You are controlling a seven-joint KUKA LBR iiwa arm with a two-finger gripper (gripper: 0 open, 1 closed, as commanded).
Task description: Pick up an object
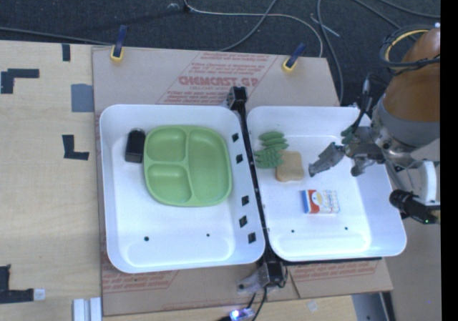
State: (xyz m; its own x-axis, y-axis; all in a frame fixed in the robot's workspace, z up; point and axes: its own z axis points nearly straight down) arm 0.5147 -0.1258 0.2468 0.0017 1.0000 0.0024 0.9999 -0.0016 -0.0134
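Here the fingers (336, 158) hover over the right bin (372, 241), grip state unclear

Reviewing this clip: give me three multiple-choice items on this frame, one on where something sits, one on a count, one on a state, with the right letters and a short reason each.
1. Where is the green divided plate?
A. In the left bin
B. In the right bin
C. On the cardboard outside the bins

2. How many compartments does that plate have?
A. Two
B. Three
C. Five

3. What is the state of the small red, white and blue box?
A. Lifted between the gripper's fingers
B. Lying flat on the right bin's floor
C. Stacked on the tan block

Answers:
1 A: the plate rests in the left bin, beside a small black object.
2 B: two compartments across the top and one below.
3 B: the box lies on the right bin floor, apart from the gripper and the tan block.
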